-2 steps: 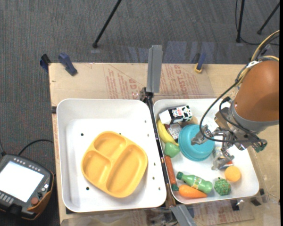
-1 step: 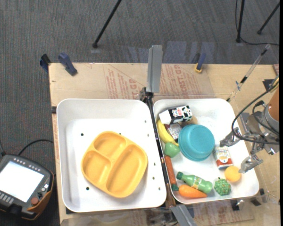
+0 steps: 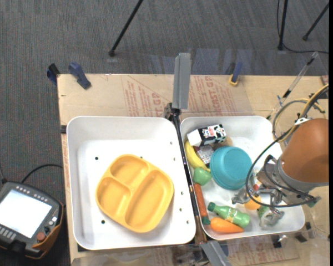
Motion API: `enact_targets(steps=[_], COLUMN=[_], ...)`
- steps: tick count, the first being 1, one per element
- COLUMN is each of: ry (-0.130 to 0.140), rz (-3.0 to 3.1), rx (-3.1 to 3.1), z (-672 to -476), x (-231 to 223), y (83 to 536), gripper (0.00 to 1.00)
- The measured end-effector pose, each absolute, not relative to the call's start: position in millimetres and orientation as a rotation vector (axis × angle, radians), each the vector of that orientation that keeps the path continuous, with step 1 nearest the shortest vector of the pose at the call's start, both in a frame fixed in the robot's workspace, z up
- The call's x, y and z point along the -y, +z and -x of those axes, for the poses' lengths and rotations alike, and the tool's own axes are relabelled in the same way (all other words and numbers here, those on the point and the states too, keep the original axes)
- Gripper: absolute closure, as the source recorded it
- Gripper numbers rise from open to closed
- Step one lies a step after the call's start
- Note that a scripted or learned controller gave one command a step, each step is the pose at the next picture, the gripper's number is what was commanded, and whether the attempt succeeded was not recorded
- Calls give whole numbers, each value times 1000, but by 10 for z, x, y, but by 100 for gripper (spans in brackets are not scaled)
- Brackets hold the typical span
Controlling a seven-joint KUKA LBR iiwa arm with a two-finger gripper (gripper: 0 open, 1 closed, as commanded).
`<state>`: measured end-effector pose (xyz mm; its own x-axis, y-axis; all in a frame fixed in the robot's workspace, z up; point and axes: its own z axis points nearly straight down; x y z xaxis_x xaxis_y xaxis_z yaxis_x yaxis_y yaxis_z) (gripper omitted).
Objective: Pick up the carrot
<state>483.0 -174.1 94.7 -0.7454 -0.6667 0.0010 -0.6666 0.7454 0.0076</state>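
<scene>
A: Where's the carrot point(image 3: 226, 225)?
B: Against the right bin's point(image 3: 277, 127) front edge, beside the green bottle point(image 3: 229, 213).
A: Gripper point(image 3: 259, 201)?
B: Fingers spread, empty. Descend squarely over the carrot, clear of the bottle.

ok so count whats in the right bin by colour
orange: 2, carrot, stick
green: 2, bottle, pepper
blue: 1, bowl
yellow: 1, banana
white: 1, carton
total: 7

The carrot point(image 3: 226, 225) is being hemmed in at the lower middle of the frame by the green bottle point(image 3: 229, 213) above and the bin wall point(image 3: 250, 236) below; open bin floor is being left at its right.
</scene>
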Motion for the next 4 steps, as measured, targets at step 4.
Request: enact_targets(steps=[4], ry=[20], rz=[-889], rx=[3029], z=[-4936], x=[951], y=[924], gripper=[0])
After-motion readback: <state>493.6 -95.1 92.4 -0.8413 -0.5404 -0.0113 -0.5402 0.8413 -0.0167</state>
